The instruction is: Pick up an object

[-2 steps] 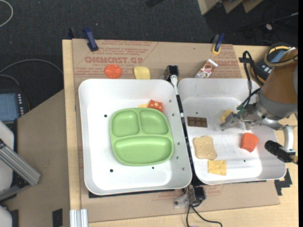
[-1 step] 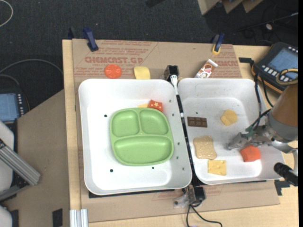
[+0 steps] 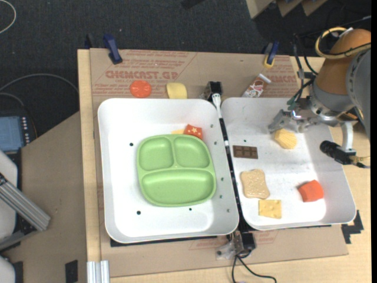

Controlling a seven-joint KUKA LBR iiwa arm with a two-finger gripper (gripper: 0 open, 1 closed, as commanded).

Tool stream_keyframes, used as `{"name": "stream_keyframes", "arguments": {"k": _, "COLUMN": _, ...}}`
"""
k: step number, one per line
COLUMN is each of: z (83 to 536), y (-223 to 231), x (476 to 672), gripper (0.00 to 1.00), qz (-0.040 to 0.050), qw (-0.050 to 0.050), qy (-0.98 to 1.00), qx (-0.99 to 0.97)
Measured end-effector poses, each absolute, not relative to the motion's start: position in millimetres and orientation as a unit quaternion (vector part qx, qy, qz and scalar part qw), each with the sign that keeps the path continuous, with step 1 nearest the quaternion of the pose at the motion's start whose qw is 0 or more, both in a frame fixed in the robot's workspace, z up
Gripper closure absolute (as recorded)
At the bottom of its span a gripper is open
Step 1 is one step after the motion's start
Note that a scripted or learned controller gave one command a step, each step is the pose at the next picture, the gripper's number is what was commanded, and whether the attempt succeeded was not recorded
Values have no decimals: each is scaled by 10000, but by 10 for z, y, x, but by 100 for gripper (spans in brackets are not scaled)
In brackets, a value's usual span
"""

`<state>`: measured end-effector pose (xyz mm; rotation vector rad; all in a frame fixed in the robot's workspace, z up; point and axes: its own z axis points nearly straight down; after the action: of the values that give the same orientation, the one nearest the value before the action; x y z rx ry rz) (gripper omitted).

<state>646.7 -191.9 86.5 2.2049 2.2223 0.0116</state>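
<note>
- The arm (image 3: 344,69) comes in at the upper right of the frame, and its bulk runs off the edge, so most of it is cut off.
- The pincer (image 3: 287,121) sits low over the right bin (image 3: 336,214), its metal parts blurring into one grey shape; I cannot tell how far it is open.
- Just below and touching or nearly touching its tip lies a yellow lump (image 3: 286,138), upper middle of the right bin. Nothing can be seen gripped between the fingers.
- Elsewhere in that bin: a brown chocolate bar (image 3: 245,152) near the left wall, a tan toast slice (image 3: 255,183) below it, a yellow cheese square (image 3: 270,209) lower still, and an orange block (image 3: 311,191) toward the right.
- The left bin (image 3: 118,158) carries a green divided plate (image 3: 175,170); a red piece (image 3: 194,131) peeks from behind the plate's upper edge, partly hidden.
- On the surface (image 3: 94,87) above the bins sit an orange disc (image 3: 141,89), a pale yellow piece (image 3: 177,91) and a small wrapper (image 3: 255,88), its print too small to read.
</note>
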Motion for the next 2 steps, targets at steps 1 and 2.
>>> {"name": "stream_keyframes", "arguments": {"k": 1, "z": 965, "y": -1948, "x": 6420, "gripper": 100, "qz": 9, "qw": 35, "qy": 7080, "qx": 7062}}
{"name": "stream_keyframes", "arguments": {"k": 2, "z": 957, "y": -1944, "x": 6417, "gripper": 0, "qz": 4, "qw": 29, "qy": 7082, "qx": 7061}}
